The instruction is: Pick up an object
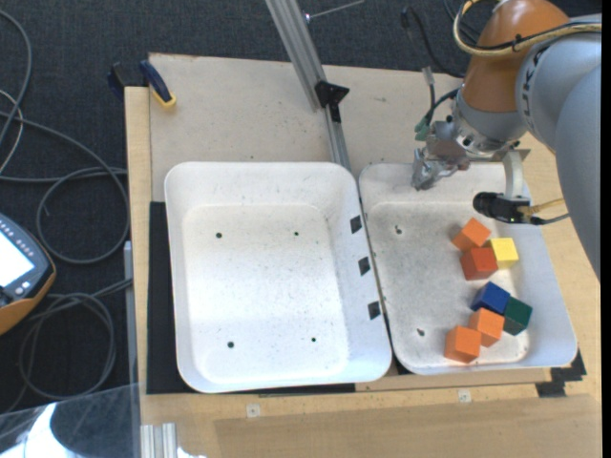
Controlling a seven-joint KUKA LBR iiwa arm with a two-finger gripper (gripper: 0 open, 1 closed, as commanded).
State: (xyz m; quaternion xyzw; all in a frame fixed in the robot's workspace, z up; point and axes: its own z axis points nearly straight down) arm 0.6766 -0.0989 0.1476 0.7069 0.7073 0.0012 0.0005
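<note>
From the fixed overhead camera, the grey arm with its orange band (501, 41) came in from the upper right of the frame. Its small metal two-finger gripper (423, 175) hung at the top edge of the right-hand shallow white plastic bin (410, 284); whether it was open or shut could not be told at that size, and nothing showed in its grasp. The blocks lay well apart from it, toward the bin's right side: an orange cube (474, 234), a red-orange cube (478, 261) touching a small yellow cube (504, 250), and lower down a cluster of a blue cube (494, 297), a dark green cube (517, 314) and two more orange cubes (465, 342). The left-hand shallow white plastic bin (258, 275) filled the middle of the frame.
</note>
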